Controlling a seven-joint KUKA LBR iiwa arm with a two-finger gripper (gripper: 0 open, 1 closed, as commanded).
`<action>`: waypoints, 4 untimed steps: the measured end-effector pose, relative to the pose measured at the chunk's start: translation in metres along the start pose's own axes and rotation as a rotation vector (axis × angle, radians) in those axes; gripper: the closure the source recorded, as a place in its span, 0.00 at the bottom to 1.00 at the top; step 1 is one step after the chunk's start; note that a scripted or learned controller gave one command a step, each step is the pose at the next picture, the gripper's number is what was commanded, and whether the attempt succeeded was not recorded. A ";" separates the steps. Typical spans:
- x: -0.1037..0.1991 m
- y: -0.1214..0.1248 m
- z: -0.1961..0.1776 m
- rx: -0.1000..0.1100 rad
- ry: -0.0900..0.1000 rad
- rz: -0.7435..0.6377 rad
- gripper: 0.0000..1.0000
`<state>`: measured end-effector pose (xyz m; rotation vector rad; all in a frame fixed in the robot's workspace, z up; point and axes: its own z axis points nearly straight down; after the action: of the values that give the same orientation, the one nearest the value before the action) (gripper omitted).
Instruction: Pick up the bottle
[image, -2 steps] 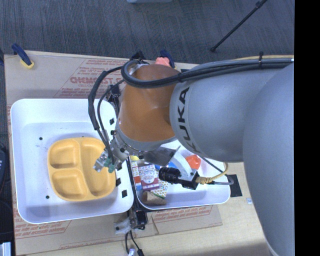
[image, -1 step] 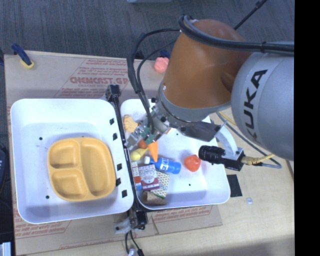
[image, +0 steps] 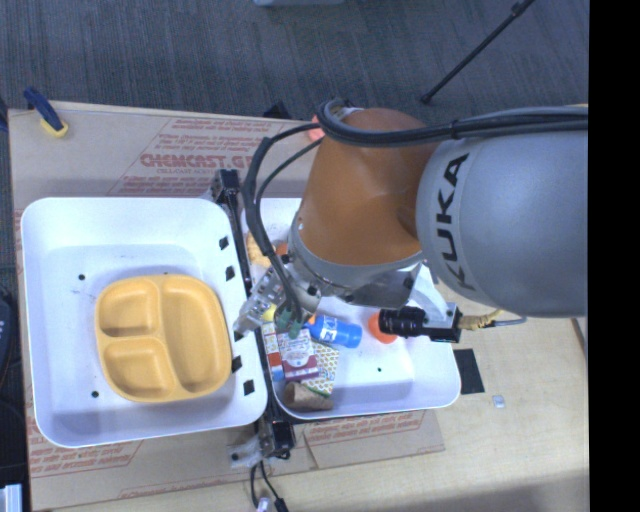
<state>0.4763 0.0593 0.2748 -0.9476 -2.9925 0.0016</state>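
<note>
A small blue bottle (image: 336, 331) lies on its side in the right bin (image: 432, 388), near the bin's middle, with a white end pointing left. My gripper (image: 266, 308) hangs below the arm's orange band, low over the left edge of the right bin. It is just left of the bottle and beside the divider between the bins. The bulky wrist hides most of the bin's far half. Nothing shows in the gripper's hold.
A yellow divided plate (image: 160, 335) lies in the left bin (image: 45, 250). In the right bin, a red-and-white packet (image: 298, 356), a brown item (image: 315, 393) and a small orange object (image: 386, 327) crowd around the bottle. A blue-and-yellow clamp (image: 46, 112) sits at the bench's far left.
</note>
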 end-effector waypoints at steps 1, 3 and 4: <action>0.016 0.022 0.065 0.001 0.000 -0.121 1.00; -0.002 -0.003 0.083 0.001 0.001 -0.630 1.00; -0.044 -0.040 0.055 0.000 -0.004 -0.885 1.00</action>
<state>0.4889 0.0013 0.2197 0.4256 -3.1130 0.0015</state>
